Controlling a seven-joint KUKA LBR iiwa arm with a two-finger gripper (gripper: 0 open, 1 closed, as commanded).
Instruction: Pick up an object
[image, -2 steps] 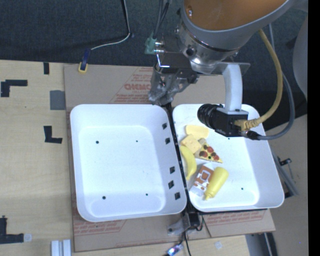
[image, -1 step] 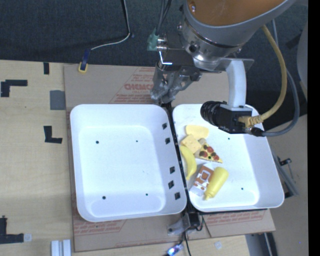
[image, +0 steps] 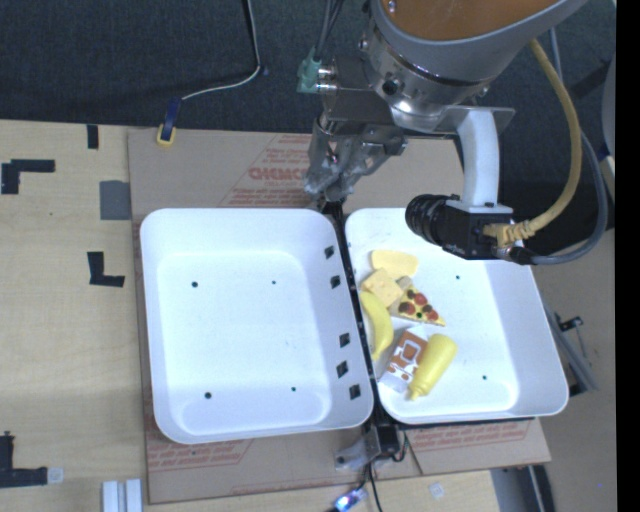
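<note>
Cardboard sheet under the bins, black tape marks on wooden bench

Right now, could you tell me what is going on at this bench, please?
The arm reaches in over the top edge of the two bins, its gripper above the divide between them. The right bin holds a small pile: a banana, cheese, a pizza slice and a yellow bottle. All of it lies in the bin.

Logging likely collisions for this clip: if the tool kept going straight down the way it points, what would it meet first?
Probably the far end of the rims where the left bin and right bin meet; the tool hangs right above it. Depth is unclear from this slant.
</note>
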